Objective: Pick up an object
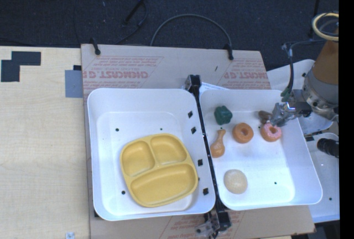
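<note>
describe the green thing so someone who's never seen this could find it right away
Start at the right-hand white bin, the one without the yellow tray. Near its upper left corner, close to the divider, sits a small dark green lump. It is the only green item; the neighbours below and to its right are orange, tan, pink or cream.

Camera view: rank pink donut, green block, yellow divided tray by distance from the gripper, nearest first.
From the gripper:
1. Pink frosted donut, right bin, just below the gripper.
2. Dark green block, right bin, toward its left wall.
3. Yellow divided plastic tray, left bin.
</note>
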`<state>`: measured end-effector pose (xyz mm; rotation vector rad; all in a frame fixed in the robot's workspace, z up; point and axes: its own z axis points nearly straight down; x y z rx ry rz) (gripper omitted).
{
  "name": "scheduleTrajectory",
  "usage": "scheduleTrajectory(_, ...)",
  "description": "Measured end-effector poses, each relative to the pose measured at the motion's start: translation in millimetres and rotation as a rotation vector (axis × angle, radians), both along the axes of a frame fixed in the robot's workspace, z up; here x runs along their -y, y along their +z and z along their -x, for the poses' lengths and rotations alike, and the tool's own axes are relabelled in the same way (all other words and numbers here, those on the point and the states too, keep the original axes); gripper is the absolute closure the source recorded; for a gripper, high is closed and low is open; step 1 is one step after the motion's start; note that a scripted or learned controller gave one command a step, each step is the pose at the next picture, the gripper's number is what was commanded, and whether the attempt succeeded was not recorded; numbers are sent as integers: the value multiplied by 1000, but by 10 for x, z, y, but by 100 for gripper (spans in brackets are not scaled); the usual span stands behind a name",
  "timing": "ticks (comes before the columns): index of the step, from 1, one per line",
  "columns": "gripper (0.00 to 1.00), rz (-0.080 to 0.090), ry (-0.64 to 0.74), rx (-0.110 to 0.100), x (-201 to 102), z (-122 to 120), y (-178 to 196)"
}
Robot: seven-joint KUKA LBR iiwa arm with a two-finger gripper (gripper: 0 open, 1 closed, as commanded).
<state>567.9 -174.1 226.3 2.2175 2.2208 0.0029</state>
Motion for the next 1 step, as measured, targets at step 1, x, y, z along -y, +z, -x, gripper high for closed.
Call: scheduleTrajectory(1,100,-2,1,-5,1,0,-7)
